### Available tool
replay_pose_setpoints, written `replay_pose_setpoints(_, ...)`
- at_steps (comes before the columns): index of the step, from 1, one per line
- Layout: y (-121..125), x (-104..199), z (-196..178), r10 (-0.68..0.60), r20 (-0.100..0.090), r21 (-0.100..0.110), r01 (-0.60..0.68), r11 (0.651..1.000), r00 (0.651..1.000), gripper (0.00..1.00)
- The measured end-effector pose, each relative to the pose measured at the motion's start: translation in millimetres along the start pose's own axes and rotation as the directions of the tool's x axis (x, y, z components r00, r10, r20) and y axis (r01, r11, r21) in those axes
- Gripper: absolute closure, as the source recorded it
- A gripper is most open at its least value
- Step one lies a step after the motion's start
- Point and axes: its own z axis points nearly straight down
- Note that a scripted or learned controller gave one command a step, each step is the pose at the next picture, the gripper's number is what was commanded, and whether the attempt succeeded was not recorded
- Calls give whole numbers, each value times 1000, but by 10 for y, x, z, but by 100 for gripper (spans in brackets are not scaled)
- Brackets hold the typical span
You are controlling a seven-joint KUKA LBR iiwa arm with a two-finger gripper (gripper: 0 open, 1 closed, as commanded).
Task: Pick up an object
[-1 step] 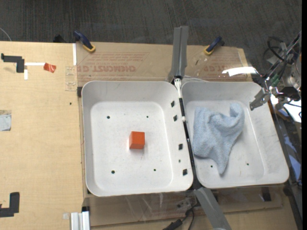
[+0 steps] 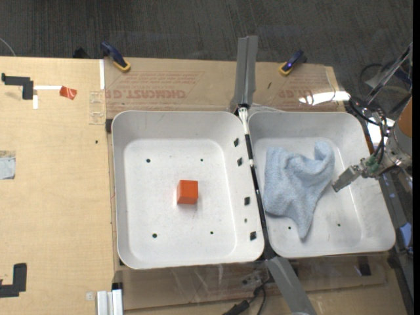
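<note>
Two shallow white plastic bins side by side on the bench, one loose item in each. Left white bin (image 2: 131,176) holds one small orange-red cube (image 2: 188,192), sitting near the middle of the floor, slightly left of centre, well apart from all walls. Right white bin (image 2: 367,241) holds one crumpled pale blue terry cloth (image 2: 296,182), bunched against the bin's left half, with a tail trailing toward the front. One grey two-finger gripper (image 2: 341,181) reaches in from the right over the right bin, tip just beside the cloth's right edge; contact unclear, cannot tell its state, too small and blurred. Nothing visibly held. Two blue-and-yellow spring clamps, left clamp (image 2: 115,56) and right clamp (image 2: 291,62), on the cardboard sheet (image 2: 177,90) behind the bins.
</note>
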Motion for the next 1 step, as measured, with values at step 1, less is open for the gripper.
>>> replay_pose_setpoints(1, -258, 190, 896, 122, 0, -1, -122, 993, 993, 0)
